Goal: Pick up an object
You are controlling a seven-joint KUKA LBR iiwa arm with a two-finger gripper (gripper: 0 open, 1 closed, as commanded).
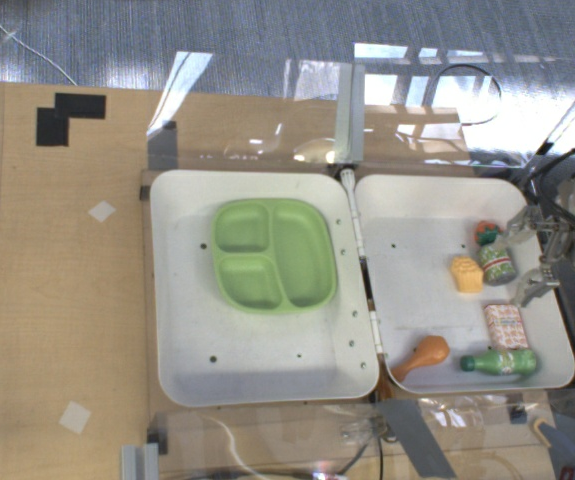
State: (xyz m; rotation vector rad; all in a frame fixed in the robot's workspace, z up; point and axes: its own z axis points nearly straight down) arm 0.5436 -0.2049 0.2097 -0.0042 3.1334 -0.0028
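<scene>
The gripper (539, 258) hangs at the right rim of the right bin (417, 268), its two metal fingers spread apart with nothing between them. So the pick is at the approach step: no object is gripped yet.

Just beside the fingers, toward the bin's middle, stands a small green-labelled can (498, 264), the likeliest target; it touches or nearly touches a reddish toy (487, 233) just beyond it and a yellow block (467, 274) a little further in. The next move would call for lining the spread fingers over the can and coming down, with care, since its close neighbours leave little room on that side.

Nearer the camera than the gripper lies a pink carton (505, 325), then a green bottle (499, 363) on its side. Further still, toward the divider, is an orange drumstick-shaped toy (419, 356).

Well away, across the divider, the left bin (182, 288) holds a green compartment plate (272, 255).

Both bins sit on a tan bench (57, 298) with black markers at its far left; clear panels stand behind the bins, and grey carpet lies beyond.
</scene>
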